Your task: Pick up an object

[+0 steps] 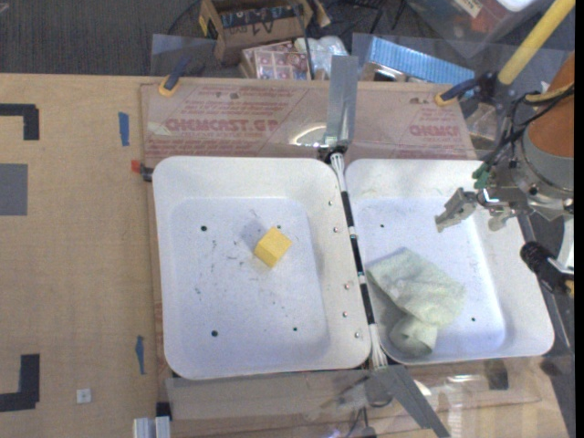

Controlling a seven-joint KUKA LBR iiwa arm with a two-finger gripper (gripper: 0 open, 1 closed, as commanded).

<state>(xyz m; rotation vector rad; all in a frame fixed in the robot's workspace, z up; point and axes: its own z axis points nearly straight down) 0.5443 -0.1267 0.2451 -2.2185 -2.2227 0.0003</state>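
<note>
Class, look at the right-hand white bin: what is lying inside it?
Inside the right bin lies a crumpled pale green cloth, bunched toward the bin's near-left corner. The gripper hangs above the bin's far side. Anything lying beneath the cloth is covered.

Two shallow white bins side by side on the table [73,245]: left bin [182,336], right bin [529,336], rims touching along a centre seam. Behind them, clear sheets [228,126] with red lettering, split by an upright metal divider [341,99]. Blue tape strips [123,129] and black markings [26,121] on the tan surface at left. Cardboard box [251,12] and clutter on the floor beyond.
</note>
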